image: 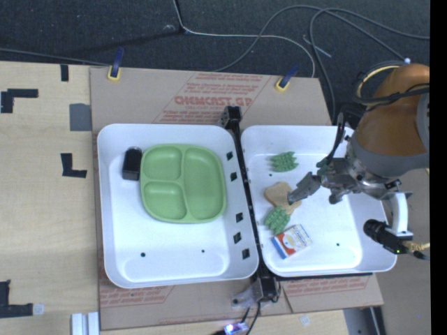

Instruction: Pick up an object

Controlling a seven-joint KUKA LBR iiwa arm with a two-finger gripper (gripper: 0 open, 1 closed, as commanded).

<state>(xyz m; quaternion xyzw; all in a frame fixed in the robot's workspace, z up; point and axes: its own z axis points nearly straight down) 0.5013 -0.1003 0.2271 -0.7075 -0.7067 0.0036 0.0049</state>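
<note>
The left bin [112, 257] holds a green tray [184, 184] and black block [131, 164]; the right bin [349, 253] holds two green pieces [283, 162], a tan chunk [277, 194], a card [292, 241], and the gripper [302, 188], whose finger state I cannot tell.

A light wooden bench [42, 201] carries a printed cardboard sheet [209, 96] clamped at its far edge, on which the left white bin [115, 257] and right white bin [328, 257] sit touching side by side.

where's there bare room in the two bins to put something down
Left bin: a wide bare strip along the near wall, below the green plate. Right bin: bare far strip above the upper green toy. Crowded: its left half, around the tan piece, lower green toy, packet and gripper.
</note>
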